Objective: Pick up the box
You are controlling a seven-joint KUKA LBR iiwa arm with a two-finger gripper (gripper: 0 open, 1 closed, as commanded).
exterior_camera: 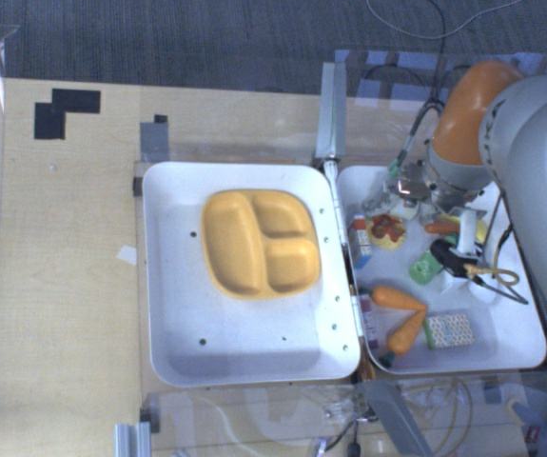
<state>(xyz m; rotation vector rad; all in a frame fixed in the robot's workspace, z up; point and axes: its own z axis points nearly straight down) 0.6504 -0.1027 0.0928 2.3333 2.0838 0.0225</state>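
- The grey arm with the orange band (473, 112) reaches in from the right and hangs over the far part of the right shallow white bin (530, 350).
- The gripper (408, 187) sits low at the arm's end, near the bin's far left corner; whether it is wide, narrow or holding anything cannot be told, as the arm hides that part.
- The small flat box with a speckled, patterned top (448, 330) lies on the floor of the right bin, toward its near edge, well apart from the gripper.
- Two orange carrot-shaped toys (401, 314) lie just to the left of the box, one angled above the other.
- A small green block (424, 270) rests between the box and the gripper.
- A red and yellow piece (385, 228) lies just beneath the gripper.
- The left shallow white bin (173, 341) holds a yellow compartment tray (259, 242), set toward its far side.
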